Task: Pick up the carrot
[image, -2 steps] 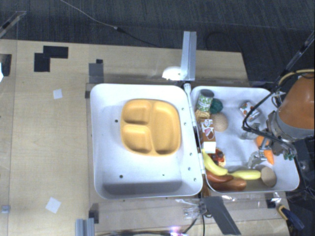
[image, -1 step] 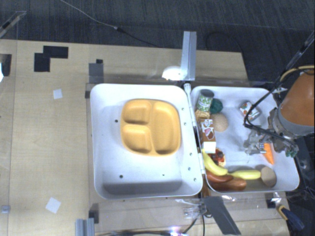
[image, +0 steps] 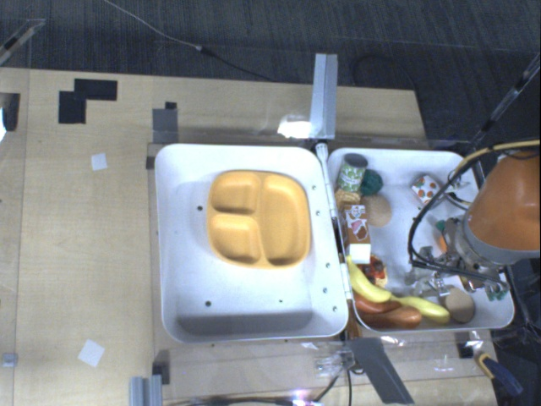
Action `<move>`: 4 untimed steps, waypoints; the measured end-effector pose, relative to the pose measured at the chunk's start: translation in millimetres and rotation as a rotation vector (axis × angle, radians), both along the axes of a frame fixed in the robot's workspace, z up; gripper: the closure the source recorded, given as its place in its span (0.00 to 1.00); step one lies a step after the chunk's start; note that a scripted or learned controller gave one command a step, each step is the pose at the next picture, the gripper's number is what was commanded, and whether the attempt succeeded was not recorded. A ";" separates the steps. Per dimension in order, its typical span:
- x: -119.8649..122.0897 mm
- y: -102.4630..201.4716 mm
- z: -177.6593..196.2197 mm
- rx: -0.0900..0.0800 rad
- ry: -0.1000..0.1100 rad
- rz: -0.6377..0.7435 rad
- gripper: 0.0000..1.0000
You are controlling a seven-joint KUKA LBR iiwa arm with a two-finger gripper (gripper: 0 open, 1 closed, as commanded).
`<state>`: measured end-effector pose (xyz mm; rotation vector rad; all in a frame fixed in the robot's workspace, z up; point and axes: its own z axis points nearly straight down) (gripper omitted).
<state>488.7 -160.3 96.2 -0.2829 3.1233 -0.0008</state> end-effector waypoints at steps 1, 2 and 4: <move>0.3 -0.1 0.2 0.000 -0.001 0.000 0.00; 19.1 46.5 -6.4 0.002 -0.009 -0.406 0.00; 3.0 -10.2 -6.5 -0.002 -0.012 -0.439 0.00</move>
